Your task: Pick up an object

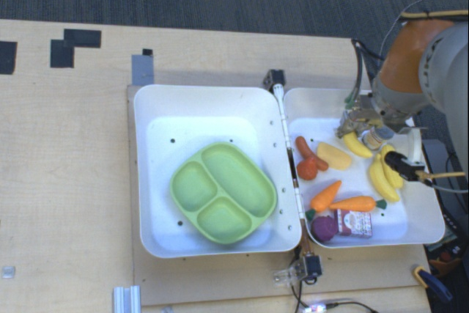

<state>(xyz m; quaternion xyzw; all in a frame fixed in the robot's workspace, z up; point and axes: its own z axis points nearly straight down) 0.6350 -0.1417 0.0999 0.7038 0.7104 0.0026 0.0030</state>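
Hanging low over the upper part of the right bin [432, 227], the hand [360, 127] sits right above a yellow banana [357, 144]; whether it is spread or closed cannot be told from this slanted look, and nothing is plainly gripped.

That banana lies just at six o'clock from the hand and seems the likeliest target. It looks like a light, stiff plastic toy with a smooth, probably slippery skin, so a hold across its narrow middle would be safer than one near a tapering tip.

At four o'clock from the hand a bunch of bananas [385, 176] rests by the bin's right wall. At eight o'clock lie a yellow block [335, 155] and a red chili [310, 155]. Farther down, toward six o'clock, two carrots [343, 200] lie near a small red carton [356, 223] and a purple ball [324, 228]; all look light and rigid, though crowded close together.

Well off at nine o'clock, the left bin [157, 113] holds a green divided plate [223, 192]. Both bins stand on the pale desk [66, 179].
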